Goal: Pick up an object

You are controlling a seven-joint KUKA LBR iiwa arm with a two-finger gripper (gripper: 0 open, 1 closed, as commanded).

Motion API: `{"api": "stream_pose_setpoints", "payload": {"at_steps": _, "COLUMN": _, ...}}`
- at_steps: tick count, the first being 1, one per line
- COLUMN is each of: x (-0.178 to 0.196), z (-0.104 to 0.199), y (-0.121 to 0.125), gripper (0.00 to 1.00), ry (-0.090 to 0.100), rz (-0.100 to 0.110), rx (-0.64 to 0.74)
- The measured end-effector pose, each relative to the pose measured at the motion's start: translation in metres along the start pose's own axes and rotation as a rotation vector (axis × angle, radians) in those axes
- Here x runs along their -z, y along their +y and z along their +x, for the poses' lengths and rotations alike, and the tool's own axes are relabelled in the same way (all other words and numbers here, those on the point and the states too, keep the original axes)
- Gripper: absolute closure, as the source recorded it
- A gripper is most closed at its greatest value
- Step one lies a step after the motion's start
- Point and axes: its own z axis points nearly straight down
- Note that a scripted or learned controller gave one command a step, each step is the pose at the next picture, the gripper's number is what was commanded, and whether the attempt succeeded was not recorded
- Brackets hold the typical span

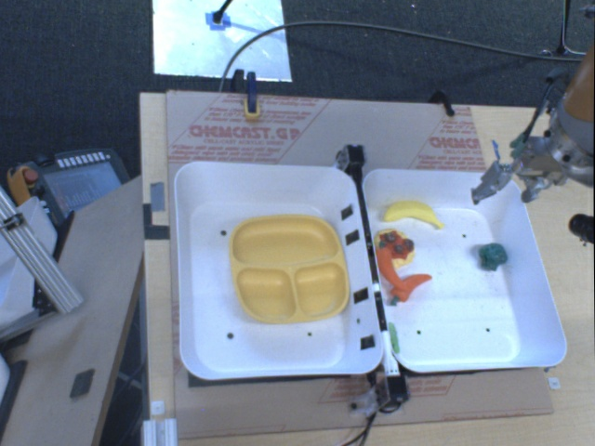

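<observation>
**Claw open and empty over the right bin's far corner**

I see four small things lying in the right bin [521, 342]. I take the yellow banana [414, 214] as my landmark: it lies near the bin's far wall, towards the divider. Just below it, nearer the camera, sits a small red and dark toy [395, 244], and touching that from below is an orange piece [398, 277], which runs along the divider side and bends out towards the bin's middle. A green lump [493, 255] rests well apart from the banana, out to its right, close to the bin's right wall.

The claw [509, 179] hangs up and to the right of the banana, above the bin's far right corner. Its two fingers stand spread with nothing between them. The arm [572, 124] comes in from the right edge.

To the left of the banana, across the divider, the left bin [200, 342] holds a yellow compartment tray [288, 268], lying flat in its middle. Both bins sit on a cardboard sheet [279, 128] on the worktop [153, 156].
</observation>
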Motion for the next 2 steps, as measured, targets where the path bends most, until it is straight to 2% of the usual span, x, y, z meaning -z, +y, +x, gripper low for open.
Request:
{"api": "stream_pose_setpoints", "payload": {"at_steps": 1, "x": 0.008, "z": 0.001, "y": 0.002, "gripper": 0.00, "ry": -0.003, "rz": -0.013, "rx": 0.003}}
{"api": "stream_pose_setpoints", "payload": {"at_steps": 2, "x": -0.040, "z": 0.010, "y": 0.006, "gripper": 0.00, "ry": -0.002, "rz": -0.010, "rx": 0.006}}
